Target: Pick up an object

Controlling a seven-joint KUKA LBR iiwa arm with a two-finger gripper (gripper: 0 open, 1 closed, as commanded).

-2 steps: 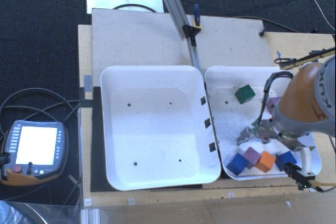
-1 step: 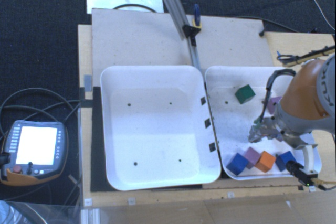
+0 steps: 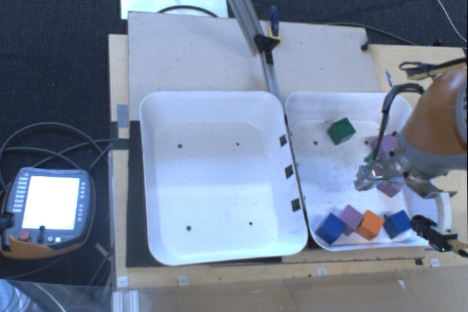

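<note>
One purple block touching end effector, right bin.

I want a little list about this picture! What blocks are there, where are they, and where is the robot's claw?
bins: two white bins side by side, left bin and right bin
green block: right bin, toward the back
front row, right bin: blue block, purple block, orange block, second blue block
claw: over the right bin
claw holding something: cannot tell

Grey arm, orange band above wrist, black cable looped alongside, metallic hand.
</note>
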